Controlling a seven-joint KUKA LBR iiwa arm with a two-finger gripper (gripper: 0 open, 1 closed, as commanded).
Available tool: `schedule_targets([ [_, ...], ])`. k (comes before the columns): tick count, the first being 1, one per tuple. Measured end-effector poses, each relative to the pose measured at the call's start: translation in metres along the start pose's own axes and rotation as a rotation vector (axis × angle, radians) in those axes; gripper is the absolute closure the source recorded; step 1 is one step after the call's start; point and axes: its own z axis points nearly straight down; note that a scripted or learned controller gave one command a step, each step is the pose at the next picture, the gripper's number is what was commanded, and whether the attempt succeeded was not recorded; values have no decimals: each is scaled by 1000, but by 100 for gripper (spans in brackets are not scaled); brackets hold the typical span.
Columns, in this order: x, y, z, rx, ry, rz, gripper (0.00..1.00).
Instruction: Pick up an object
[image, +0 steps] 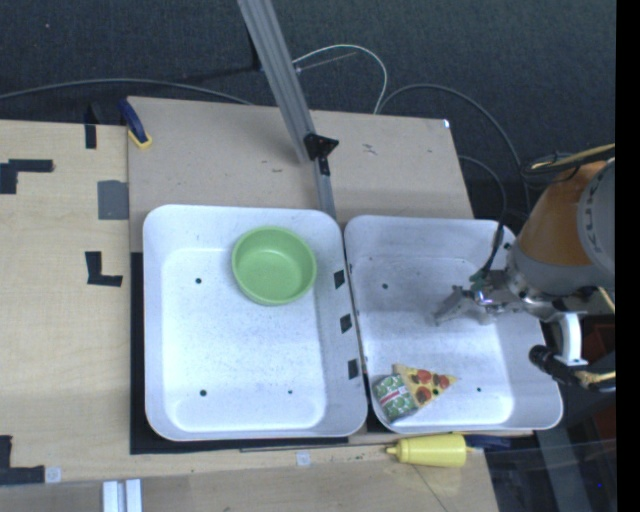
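**Gripper hovering with nothing in its jaws**

The gripper (447, 309) is hanging over the right bin (420, 245), jaws spread apart and holding nothing. The pizza-slice toy (425, 382) is lying below the jaws, apart from them, beside a green packet (392, 397).

Soft, even light is falling from overhead, leaving the wooden surface (60, 300) pale and a little washed out. The two white bins (240, 400) are glowing brightest, though no harsh glare is showing on them. Only faint shadows are lying inside the bin walls. The whole picture is looking slightly soft and grainy, and the dark floor (520, 60) is fading into dimness.
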Motion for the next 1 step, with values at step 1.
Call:
schedule_targets([
  [1, 0, 1, 3, -7, -3, -1, 0],
])
